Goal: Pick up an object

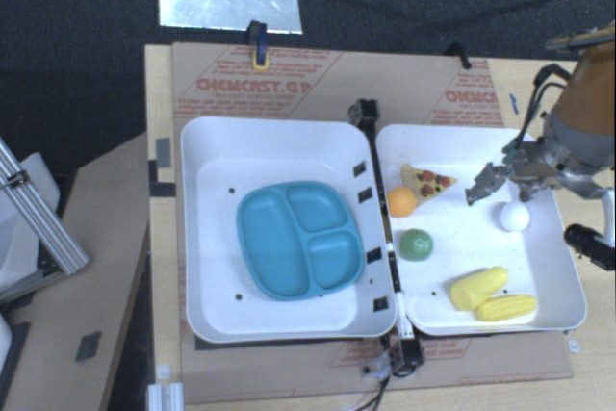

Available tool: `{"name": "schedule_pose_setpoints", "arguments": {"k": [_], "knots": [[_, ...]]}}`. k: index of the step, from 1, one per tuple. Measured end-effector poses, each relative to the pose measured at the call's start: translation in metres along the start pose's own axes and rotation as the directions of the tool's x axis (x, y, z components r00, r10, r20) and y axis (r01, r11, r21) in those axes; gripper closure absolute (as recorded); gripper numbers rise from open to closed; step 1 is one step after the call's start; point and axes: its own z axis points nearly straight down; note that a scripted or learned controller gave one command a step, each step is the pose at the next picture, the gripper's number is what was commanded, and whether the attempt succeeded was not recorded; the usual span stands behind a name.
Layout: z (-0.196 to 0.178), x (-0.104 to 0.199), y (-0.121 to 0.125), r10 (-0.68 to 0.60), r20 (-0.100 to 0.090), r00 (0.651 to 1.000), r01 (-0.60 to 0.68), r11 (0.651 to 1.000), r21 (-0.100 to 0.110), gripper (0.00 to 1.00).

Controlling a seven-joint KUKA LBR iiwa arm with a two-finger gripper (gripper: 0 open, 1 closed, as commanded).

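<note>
Nearest us, two yellow corn cobs point(491, 295) lie at the front of the right bin point(568, 289). We see the bench point(318, 77) bearing both bins; the left bin point(207, 159) holds a blue tray point(296, 239). In the right bin sit a pizza slice point(428, 180), a green ball point(416, 244), an orange ball point(401, 202) and a white ball point(514, 218). The gripper point(500, 178) hangs over the right bin near the white ball, fingers spread, nothing between them.

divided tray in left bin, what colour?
Light blue; the divided tray shows plainly in the camera view.
</note>
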Motion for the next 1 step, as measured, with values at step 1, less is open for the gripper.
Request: {"name": "schedule_pose_setpoints", "arguments": {"k": [1], "knots": [[-0.0062,0.0003,0.0026,-0.003,0.002,1.0,0.003,1.0,-0.011,0.0]]}}
